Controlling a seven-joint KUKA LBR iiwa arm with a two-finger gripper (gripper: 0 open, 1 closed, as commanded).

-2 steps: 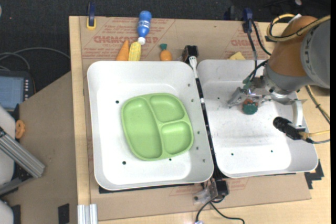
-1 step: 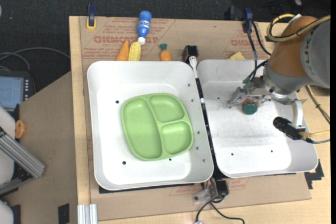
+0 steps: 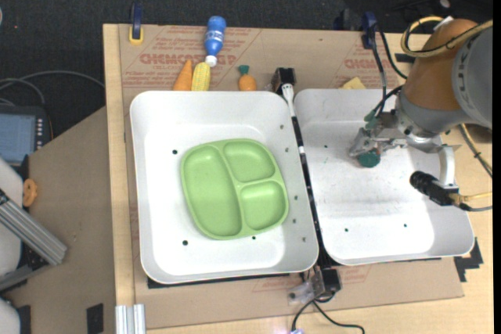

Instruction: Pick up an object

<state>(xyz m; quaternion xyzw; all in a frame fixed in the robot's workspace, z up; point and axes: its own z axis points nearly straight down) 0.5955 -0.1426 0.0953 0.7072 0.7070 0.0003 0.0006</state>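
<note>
In the camera view, the grey arm [image 3: 450,78] reaches in from the right side and bends down over the right white bin [image 3: 391,227]. The claw [image 3: 366,149] hangs low over the back half of that bin, a bit left of the middle.

A small dark green round thing [image 3: 369,160] sits right at the tip of the claw. It is so close that the two look like they touch. It shows just under the claw, on the side nearer the front of the bin. The picture is too small to tell if the claw is apart or together, or if it has a grip on the green thing. It is also not clear if the green thing rests on the bin floor or is lifted off it.

The left white bin [image 3: 156,168] touches the right one along its side. In it lies a light green plate with three parts [image 3: 233,188], flat and near the middle.

Behind the left bin, on the brown board [image 3: 313,51], some toys lie in a row. There is a blue and white bottle [image 3: 214,35], a yellow corn cob [image 3: 201,76], a big orange carrot [image 3: 183,77] and a little orange carrot [image 3: 246,80]. The corn cob and the big carrot lie side by side, close to the back rim of the bin.
</note>
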